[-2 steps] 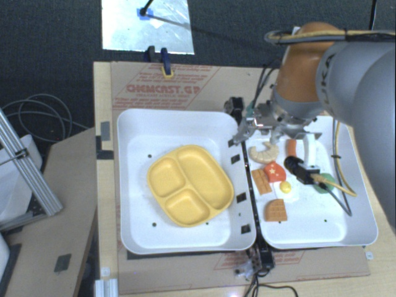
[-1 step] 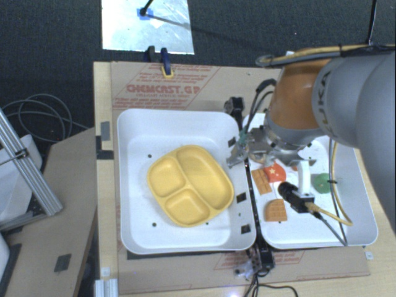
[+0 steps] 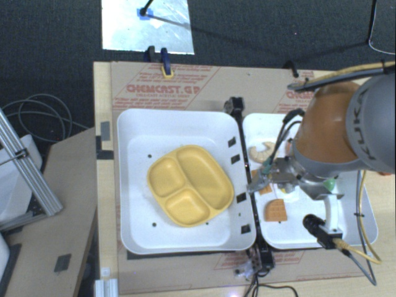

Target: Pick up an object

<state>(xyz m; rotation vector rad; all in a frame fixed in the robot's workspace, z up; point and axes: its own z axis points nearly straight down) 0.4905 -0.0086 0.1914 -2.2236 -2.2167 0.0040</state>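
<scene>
In the right white bin (image 3: 365, 228) we see several small things, and any of them may serve as the object to pick. The clearest one is a small orange-brown square piece, like a cracker (image 3: 276, 210), which lies flat on the bin floor near the front. Just beside the divider lies a smaller orange scrap (image 3: 265, 189), and further back a pale curved piece (image 3: 262, 148), perhaps a toy food item. Something green (image 3: 331, 182) shows under the arm, but we cannot say what it is.

The gripper (image 3: 267, 174) hangs over the left part of this bin, close to the orange scrap and behind the square piece. The grey arm with its large orange band (image 3: 328, 125) covers much of the bin, and we cannot tell the state of the gripper from this slanted view. We see nothing held in it.

We judge that the step in hand is the approach to a grasp. To do it well, we should choose one target that stands free. The square piece looks best, because it lies apart from the wall and from its neighbours. It is thin and flat, so we should come straight down over its middle and go low enough to catch its edges. The scrap beside the divider is riskier, since the wall may block the gripper.

The left white bin (image 3: 133, 166) holds a yellow plastic plate with three compartments (image 3: 190, 184), well apart from the gripper. Both bins rest on the cardboard-covered table (image 3: 185, 82).
</scene>
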